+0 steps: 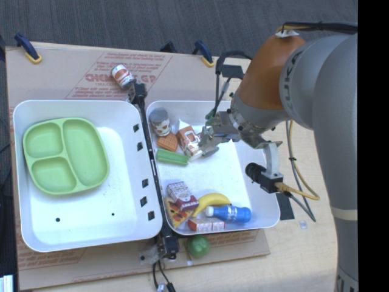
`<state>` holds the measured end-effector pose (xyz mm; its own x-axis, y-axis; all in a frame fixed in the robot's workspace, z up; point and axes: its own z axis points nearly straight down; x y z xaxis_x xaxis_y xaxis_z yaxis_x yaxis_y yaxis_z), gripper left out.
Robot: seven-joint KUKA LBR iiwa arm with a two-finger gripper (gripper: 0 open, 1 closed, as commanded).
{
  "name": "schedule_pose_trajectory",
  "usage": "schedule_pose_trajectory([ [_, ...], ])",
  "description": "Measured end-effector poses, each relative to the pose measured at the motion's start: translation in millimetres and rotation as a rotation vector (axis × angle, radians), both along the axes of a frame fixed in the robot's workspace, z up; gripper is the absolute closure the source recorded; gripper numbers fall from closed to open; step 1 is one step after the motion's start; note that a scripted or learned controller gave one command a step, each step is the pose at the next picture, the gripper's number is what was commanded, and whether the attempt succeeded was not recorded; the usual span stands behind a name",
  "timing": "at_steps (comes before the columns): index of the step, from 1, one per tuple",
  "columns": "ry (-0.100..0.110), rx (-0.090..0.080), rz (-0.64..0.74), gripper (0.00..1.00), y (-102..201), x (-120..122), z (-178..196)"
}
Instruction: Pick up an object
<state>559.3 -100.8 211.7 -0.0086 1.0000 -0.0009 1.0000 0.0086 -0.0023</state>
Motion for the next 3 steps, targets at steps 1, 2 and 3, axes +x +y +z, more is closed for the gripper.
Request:
schedule_pose_trajectory([
  [1, 0.000, 0.001, -0.001, 1.00, 44.3, -70.7, 28.7],
  [2, 0.000, 0.001, -0.002, 0.00, 44.0, -70.8, 28.6],
  [3, 0.000, 0.001, -0.002, 0.00, 44.0, -70.8, 28.6],
])
